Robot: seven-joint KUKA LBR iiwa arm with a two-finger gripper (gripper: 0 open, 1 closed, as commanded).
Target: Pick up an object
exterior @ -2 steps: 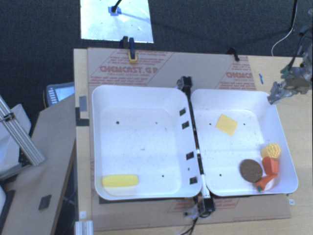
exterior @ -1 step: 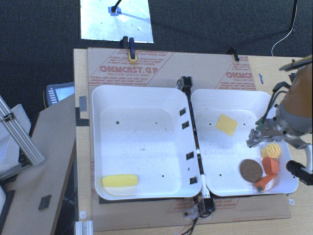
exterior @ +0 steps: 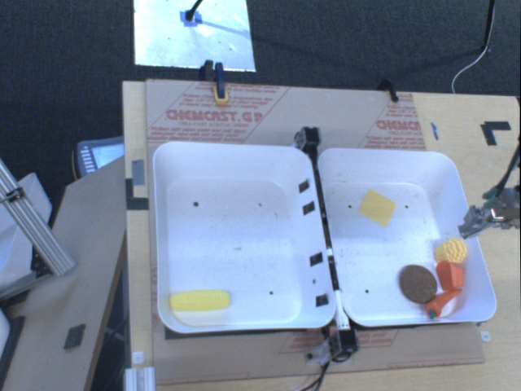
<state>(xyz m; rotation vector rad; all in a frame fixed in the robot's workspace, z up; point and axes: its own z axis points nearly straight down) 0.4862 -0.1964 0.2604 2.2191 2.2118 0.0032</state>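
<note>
just beside the right bin (exterior: 456, 169), the tool (exterior: 475, 221); grip state unclear.

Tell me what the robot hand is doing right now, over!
Gripper at right bin's right rim, holding nothing. Toys untouched: yellow square, brown disc, orange pieces in right bin; corn in left bin. Nothing in the way.

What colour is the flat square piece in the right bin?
Pale yellow; the flat square piece shows plainly in the camera view.
</note>
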